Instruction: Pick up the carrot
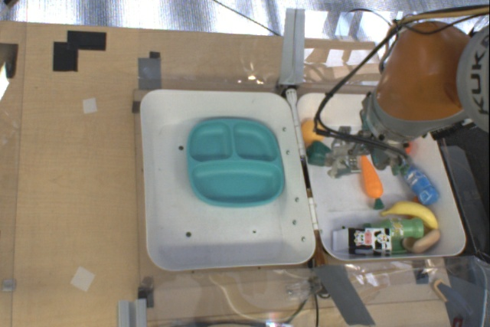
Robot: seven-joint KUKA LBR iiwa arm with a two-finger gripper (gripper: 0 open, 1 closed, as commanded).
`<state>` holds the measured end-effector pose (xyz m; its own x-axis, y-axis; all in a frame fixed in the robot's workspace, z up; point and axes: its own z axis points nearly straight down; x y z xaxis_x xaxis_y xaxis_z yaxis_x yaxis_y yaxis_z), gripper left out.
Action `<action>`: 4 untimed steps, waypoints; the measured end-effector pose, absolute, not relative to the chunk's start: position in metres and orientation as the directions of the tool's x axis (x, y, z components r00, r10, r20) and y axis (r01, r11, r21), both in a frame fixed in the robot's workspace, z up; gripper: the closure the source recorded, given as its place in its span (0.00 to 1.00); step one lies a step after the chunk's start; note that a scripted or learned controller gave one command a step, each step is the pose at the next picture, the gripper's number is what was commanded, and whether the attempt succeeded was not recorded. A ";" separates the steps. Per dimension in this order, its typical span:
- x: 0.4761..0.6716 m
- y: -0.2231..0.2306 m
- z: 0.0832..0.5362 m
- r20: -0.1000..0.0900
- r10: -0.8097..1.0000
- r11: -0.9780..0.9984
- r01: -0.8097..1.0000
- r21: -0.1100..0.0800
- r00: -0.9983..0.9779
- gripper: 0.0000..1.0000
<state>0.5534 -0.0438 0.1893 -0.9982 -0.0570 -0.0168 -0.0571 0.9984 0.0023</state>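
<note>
Where the right bin (325,220) fills the lower right of the frame, the carrot (371,180) lies near its middle, orange, green end toward the bottom. Just left of it hang the jaws (343,161) of the arm (423,73); cannot tell how far apart they stand, nor that they grip anything. A banana (412,212) and a bottle (420,185) lie beside the carrot. Left bin (164,237) holds a teal divided plate (234,161), centre frame.
</note>
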 end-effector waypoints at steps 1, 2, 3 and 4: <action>0.510 -0.014 0.200 -0.008 0.139 0.990 0.139 0.002 -0.990 1.00; 0.533 -0.093 0.146 -0.006 -0.394 0.919 -0.394 -0.003 -0.919 1.00; 0.534 -0.091 0.147 -0.008 -0.396 0.918 -0.396 -0.004 -0.918 0.00; 0.554 -0.117 0.090 -0.014 -0.434 0.901 -0.434 -0.007 -0.901 0.00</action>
<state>0.5538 -0.1169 0.0902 -0.9009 -0.4338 -0.0142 -0.4337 0.9010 -0.0074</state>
